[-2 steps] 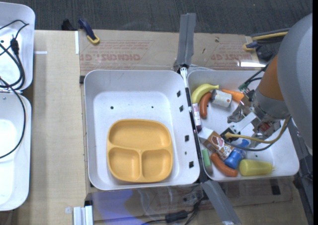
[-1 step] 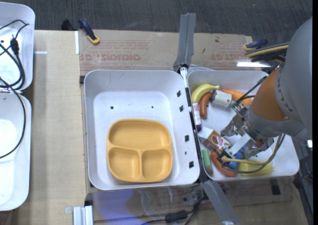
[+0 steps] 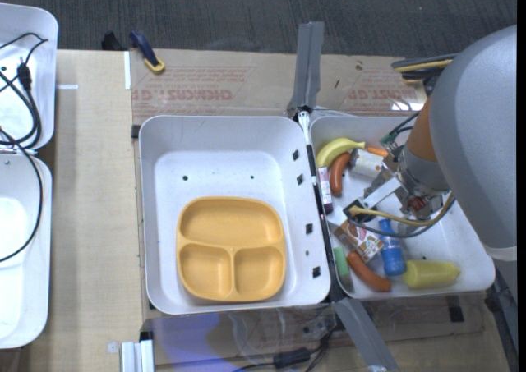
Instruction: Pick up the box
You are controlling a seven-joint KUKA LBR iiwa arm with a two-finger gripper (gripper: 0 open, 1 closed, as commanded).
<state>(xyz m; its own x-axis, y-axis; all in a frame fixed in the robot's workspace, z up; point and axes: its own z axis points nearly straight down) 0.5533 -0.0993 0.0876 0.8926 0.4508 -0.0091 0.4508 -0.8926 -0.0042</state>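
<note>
The arm (image 3: 481, 132) comes in from the right, a big smooth grey shell with an orange band, and hangs over the right bin (image 3: 472, 235). Its gripper (image 3: 400, 191) sits low among the clutter, metal parts and a looping yellow cable around it; whether it is released or clenched, I cannot tell from here.

The box (image 3: 366, 163) is a small white carton lying flat in the right bin, just left of the gripper and just under the banana (image 3: 339, 149), which curves bright yellow at the bin's far left corner. An orange carrot-like stick (image 3: 341, 172) lies touching the box's left side. Nothing shows between box and gripper, but they are very close.

Nearer the camera from the box: a crinkled brown wrapper (image 3: 362, 239), a blue bottle (image 3: 393, 257), a glossy orange sausage shape (image 3: 368, 273), and a yellow plastic cylinder (image 3: 431, 273) on its side at the bin's near edge.

Left of the box, across the divider, the left bin (image 3: 164, 165) holds a smooth orange tray (image 3: 232, 249) with three compartments. Beyond both bins lies brown printed cardboard (image 3: 214, 83).
</note>
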